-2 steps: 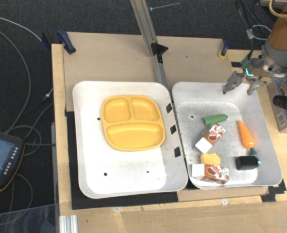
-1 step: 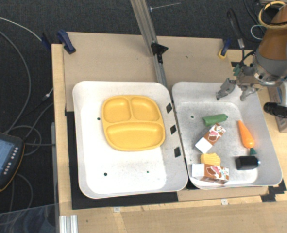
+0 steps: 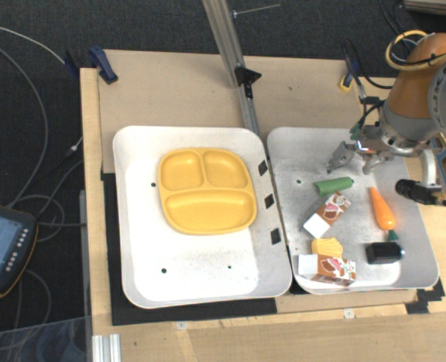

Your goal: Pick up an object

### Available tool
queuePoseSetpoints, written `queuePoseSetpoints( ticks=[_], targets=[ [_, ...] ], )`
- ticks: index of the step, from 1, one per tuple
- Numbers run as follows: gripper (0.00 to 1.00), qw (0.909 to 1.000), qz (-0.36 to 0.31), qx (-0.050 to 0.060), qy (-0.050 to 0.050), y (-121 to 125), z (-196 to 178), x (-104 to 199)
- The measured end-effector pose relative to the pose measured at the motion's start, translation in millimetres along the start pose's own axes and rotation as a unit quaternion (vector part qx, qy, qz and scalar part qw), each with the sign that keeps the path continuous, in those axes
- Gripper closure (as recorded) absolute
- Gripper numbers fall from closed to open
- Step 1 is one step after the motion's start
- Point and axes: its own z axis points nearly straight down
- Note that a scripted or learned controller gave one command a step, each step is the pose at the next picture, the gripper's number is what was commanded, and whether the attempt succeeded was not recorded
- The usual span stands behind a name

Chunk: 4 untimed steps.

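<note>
The gripper (image 3: 352, 157) hangs over the far part of the right bin (image 3: 287, 153), jaws apart and holding nothing, just above a green block (image 3: 333, 185). That block looks like a light, stiff toy, probably smooth; gripping across its short sides seems safest. Near it lie an orange carrot (image 3: 382, 209), small printed cartons (image 3: 333, 207) and a black piece (image 3: 383, 253). The carton prints are too small to read. The left bin (image 3: 132, 202) holds a yellow divided tray (image 3: 205, 190).

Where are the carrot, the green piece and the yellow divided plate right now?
carrot (image 3: 382, 209): camera view, middle of its orange body.
green piece (image 3: 333, 185): camera view, its centre.
yellow divided plate (image 3: 207, 210): camera view, its large compartment.
</note>
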Motion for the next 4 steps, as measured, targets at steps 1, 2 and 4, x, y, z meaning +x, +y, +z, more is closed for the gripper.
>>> queuePoseSetpoints(
  ticks=[1, 2, 4],
  targets=[
    [0.00, 1.0000, 0.000, -0.002, -0.001, 0.1, 12.9, 0.6],
    [1.00, 1.0000, -0.001, -0.004, -0.001, 1.6, -0.1, 0.7],
    [1.00, 1.0000, -0.001, -0.008, -0.002, 13.1, -113.5, -6.3]
  ],
)
